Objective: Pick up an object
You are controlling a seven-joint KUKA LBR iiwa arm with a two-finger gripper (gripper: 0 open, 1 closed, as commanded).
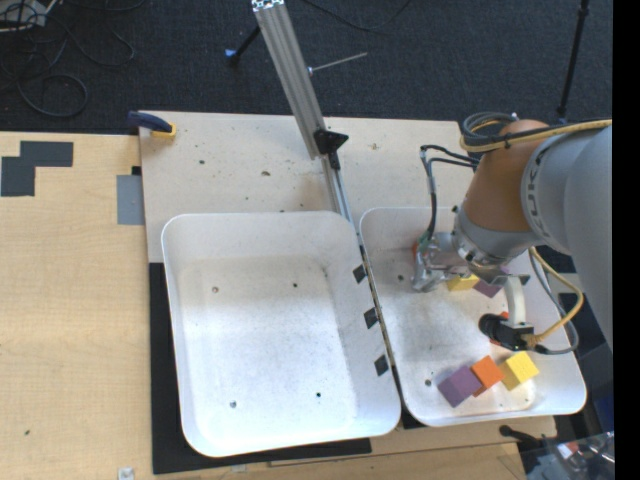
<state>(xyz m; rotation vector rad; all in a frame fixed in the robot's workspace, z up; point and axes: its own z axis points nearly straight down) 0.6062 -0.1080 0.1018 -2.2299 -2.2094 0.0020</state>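
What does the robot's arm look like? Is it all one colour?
No, two colours. The arm is fat, round and mostly smooth grey, with a rounded orange band just above the wrist. Thin black and yellowish cables loop around that orange part and trail below it. At the tip sits a small metal gripper with tiny coloured bits.

A slanted aluminium rail (295, 73) rises behind the left white bin (200, 258) on the speckled bench (230, 163), a blue-handled clamp (150, 123) gripping its far corner, cables (45, 83) trailing across dark carpet.
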